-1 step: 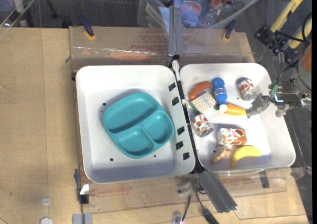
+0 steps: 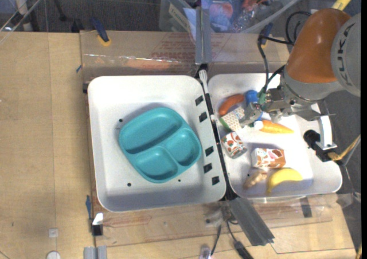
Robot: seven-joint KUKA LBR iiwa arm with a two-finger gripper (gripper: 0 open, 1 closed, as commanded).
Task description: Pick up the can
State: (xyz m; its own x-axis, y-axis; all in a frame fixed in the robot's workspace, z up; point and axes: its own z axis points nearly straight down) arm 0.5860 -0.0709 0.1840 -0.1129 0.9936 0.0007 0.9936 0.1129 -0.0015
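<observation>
while my gripper (image 2: 256, 112) hangs low in the right bin (image 2: 327, 180), grip state can't tell, the can (image 2: 234, 144), small, white with red print, lies just below-left of it by the divider; carrot (image 2: 274, 127), banana (image 2: 282, 177), carton (image 2: 268, 158) crowd nearby; teal tray (image 2: 159, 144) left bin.

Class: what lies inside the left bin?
Inside the left bin lies a teal divided tray, its three compartments bare. The bin floor beneath the tray is covered and cannot be seen.

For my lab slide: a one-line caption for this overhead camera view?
KUKA arm's gripper hovers over toy food in the right bin; teal divided plate sits in the left.
</observation>
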